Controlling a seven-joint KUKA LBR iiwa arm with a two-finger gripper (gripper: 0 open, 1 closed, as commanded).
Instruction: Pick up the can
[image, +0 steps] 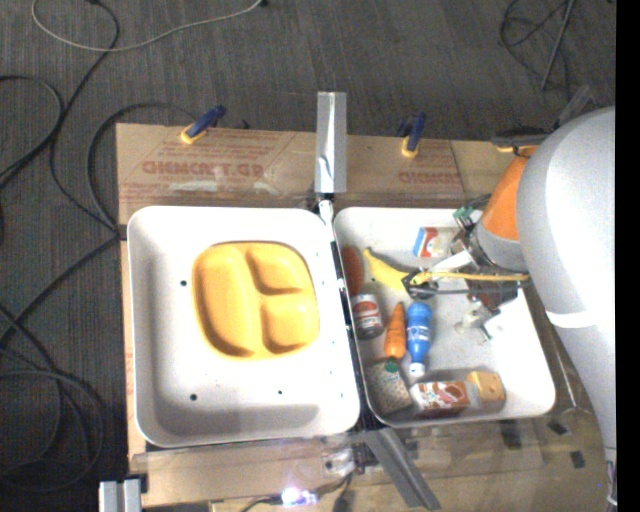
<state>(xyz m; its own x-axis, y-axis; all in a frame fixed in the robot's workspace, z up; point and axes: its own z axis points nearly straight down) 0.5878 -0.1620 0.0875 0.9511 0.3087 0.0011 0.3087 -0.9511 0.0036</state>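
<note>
From what I can judge, the pick has not happened yet. The can (367, 315), small with a red label, lies in the right bin (540, 385), against its left wall, just below a red sausage-like piece (351, 268) and just left of the carrot (396, 333) and the blue bottle (419, 335). Nothing is lifting it; it rests on the bin floor among the clutter, so the whole grasp and lift is left to do.

My arm (575, 240) comes in from the right of the frame, its orange band at the upper right, and the hand (480, 300) hangs over the middle right of that bin, right of the banana (385, 265) and well apart from the can. I cannot tell whether the hand is spread or pressed together; the dark linkage there is too tangled to read. I see nothing pinched in it.

The left bin (160, 400) carries a yellow divided tray (255, 298), apart from all this.

To reach the can I'd judge the hand must travel left across the bottle and carrot.
</note>
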